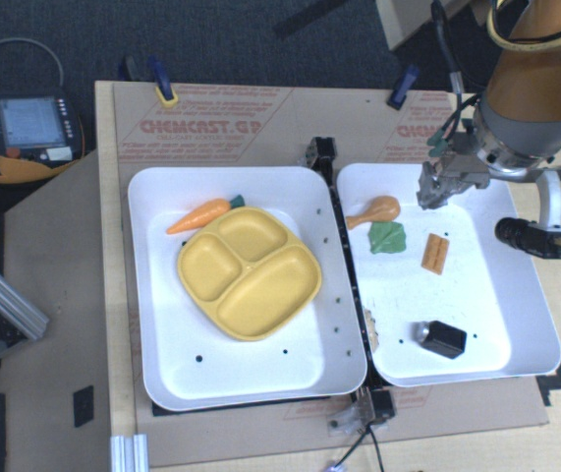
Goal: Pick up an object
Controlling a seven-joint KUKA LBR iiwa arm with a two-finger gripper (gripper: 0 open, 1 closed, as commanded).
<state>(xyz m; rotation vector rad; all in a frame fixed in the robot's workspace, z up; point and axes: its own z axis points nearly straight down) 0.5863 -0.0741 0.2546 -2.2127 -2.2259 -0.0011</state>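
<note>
In the right bin [516, 293] lie a tan drumstick-shaped toy [374, 210], a green leafy piece [388, 237], a small orange-brown block [435, 254] and a black box-like object [444, 339]. My gripper [431, 197] hangs over the bin's far end, just right of the tan toy and above the block. Nothing shows between its tips. In the left bin [152, 293] a yellow divided plate [250, 272] sits in the middle, and an orange carrot [197, 216] lies at its far left edge.
A black divider clamp [321, 152] stands between the bins at the far side. A black cylinder [528, 236] on the arm's side juts over the right bin's right rim. Blue clamps [163, 82] hold the cardboard base at the back.
</note>
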